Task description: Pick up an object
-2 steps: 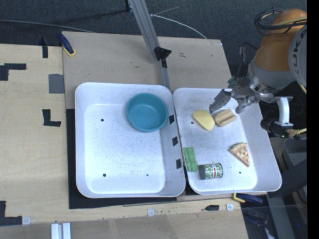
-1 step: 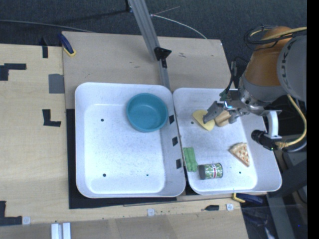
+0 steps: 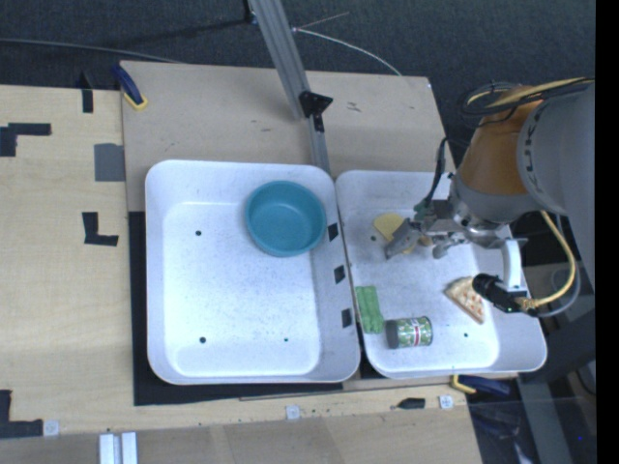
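Note:
My gripper [image 3: 418, 246] hangs low over the right bin [image 3: 503, 351], near its middle. Its fingers stand open with nothing between them. A small yellow piece [image 3: 387, 225] lies just up and left of the left fingertip [image 3: 395, 249]. A green packet [image 3: 369, 308] and a small can [image 3: 409, 333] on its side lie toward the bin's front. An orange wedge like a pizza slice [image 3: 468, 300] lies to the right of the gripper. A blue bowl [image 3: 284, 217] sits at the back of the left bin [image 3: 193, 346].
A grey metal pole [image 3: 280, 42] slants down from the top to the divide between the bins. The arm's body [image 3: 522, 153] and its cables cover the right bin's back right corner. Black tape marks dot the wooden bench [image 3: 58, 259] on the left.

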You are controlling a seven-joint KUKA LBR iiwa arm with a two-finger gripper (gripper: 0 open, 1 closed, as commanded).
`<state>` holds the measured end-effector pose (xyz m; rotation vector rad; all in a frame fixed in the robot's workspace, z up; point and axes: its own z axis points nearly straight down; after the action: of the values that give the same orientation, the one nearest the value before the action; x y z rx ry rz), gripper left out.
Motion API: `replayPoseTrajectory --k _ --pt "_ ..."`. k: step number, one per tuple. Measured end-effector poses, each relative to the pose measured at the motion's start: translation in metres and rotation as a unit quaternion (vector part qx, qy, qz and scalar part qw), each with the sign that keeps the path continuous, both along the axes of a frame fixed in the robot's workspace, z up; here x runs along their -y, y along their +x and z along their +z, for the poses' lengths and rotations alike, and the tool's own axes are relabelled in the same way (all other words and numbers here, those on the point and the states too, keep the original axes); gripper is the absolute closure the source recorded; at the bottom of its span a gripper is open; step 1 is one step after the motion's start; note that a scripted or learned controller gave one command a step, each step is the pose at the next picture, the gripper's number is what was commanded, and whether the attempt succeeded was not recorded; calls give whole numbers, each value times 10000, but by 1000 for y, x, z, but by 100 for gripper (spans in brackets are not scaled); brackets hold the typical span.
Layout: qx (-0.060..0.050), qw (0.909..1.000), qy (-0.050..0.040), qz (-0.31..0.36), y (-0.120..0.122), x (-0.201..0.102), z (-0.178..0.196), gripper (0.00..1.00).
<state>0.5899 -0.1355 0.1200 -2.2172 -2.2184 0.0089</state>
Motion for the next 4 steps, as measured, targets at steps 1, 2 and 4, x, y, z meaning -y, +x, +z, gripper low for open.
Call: replayPoseTrajectory --k 1,2,4 --pt "21 10000 4 14 1 -2 13 100" --pt "62 10000 -4 6 6 0 76 100" --pt "29 10000 5 25 6 -53 89 100"
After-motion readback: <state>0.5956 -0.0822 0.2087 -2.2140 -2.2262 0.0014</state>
